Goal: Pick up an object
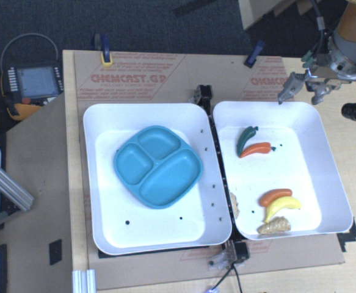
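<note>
Gripper [304, 88]: upper right of the frame, above the right bin's far rim, fingers spread apart, nothing between them.
Right bin [324, 145]: green pepper [247, 137] touching orange pepper [255, 149] upper left; orange piece [275, 196], banana [281, 207], tan lump [274, 226] clustered lower centre.
Left bin [98, 163]: blue divided plate [158, 165] near centre.

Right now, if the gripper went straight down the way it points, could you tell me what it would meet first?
Probably the far rim of the right bin or the cardboard just beyond it; the gripper hangs over that edge. Depth is unclear from this view.
</note>
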You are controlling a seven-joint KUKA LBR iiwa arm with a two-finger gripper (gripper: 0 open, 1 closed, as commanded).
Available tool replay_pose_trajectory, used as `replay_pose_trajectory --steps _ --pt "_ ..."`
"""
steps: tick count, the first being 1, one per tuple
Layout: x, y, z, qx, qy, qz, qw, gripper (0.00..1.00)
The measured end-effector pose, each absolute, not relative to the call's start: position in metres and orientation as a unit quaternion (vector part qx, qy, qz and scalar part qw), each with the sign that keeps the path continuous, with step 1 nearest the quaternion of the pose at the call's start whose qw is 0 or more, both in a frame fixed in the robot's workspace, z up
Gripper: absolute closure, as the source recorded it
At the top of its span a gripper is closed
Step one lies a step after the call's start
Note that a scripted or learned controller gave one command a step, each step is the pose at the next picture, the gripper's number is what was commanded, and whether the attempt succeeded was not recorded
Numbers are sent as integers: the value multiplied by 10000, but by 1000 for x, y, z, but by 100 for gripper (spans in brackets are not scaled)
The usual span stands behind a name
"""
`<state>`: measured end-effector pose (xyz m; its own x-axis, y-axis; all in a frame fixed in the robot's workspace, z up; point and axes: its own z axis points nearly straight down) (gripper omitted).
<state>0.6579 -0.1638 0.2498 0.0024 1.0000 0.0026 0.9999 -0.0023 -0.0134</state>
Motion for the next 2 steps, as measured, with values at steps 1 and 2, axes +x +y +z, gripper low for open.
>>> replay_pose_trajectory --steps 1,2 --pt "660 -163 258 -7070 -7072 1 2 0" --pt "660 -154 199 -7066 -7076 18 29 0"
